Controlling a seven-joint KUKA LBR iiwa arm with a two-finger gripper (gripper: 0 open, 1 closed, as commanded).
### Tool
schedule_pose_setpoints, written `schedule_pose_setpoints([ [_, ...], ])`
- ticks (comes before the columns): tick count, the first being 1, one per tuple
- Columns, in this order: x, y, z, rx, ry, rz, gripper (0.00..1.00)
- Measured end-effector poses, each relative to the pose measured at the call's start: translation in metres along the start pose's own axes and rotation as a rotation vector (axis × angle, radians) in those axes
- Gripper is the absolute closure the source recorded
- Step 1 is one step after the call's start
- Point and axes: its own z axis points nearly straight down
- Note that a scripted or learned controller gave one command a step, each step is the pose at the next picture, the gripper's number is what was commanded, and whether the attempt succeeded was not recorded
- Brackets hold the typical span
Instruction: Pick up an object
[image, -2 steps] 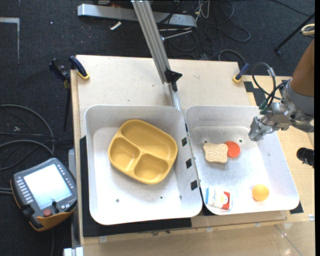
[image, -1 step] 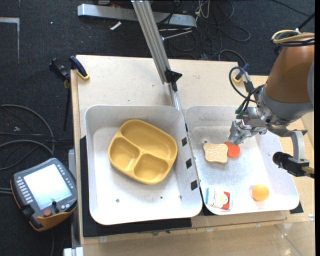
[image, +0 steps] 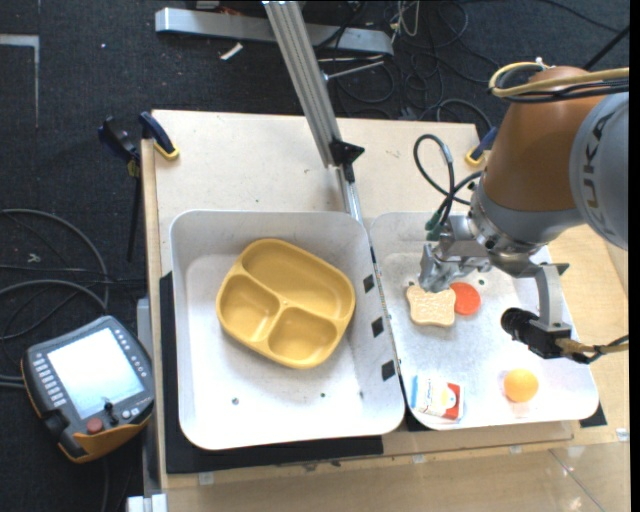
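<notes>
One tan toast-shaped toy slice (image: 432, 306) directly beneath two-finger gripper (image: 436, 277).
Finger spacing impossible to tell; red round piece (image: 466, 299) just beside.

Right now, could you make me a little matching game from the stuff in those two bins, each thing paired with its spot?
Things:
1. yellow tray
2. toast slice
3. orange ball
4. small carton

Places:
A. right bin, near front right corner
B. left bin, middle
C. right bin, front left edge
D. right bin, just under the gripper

Pairs: 1-B, 2-D, 3-A, 4-C
</notes>
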Motion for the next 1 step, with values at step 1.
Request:
schedule_pose_setpoints([
  [1, 0.0528, 0.003, -0.0003, -0.001, 0.0, 0.001, 1.0],
])
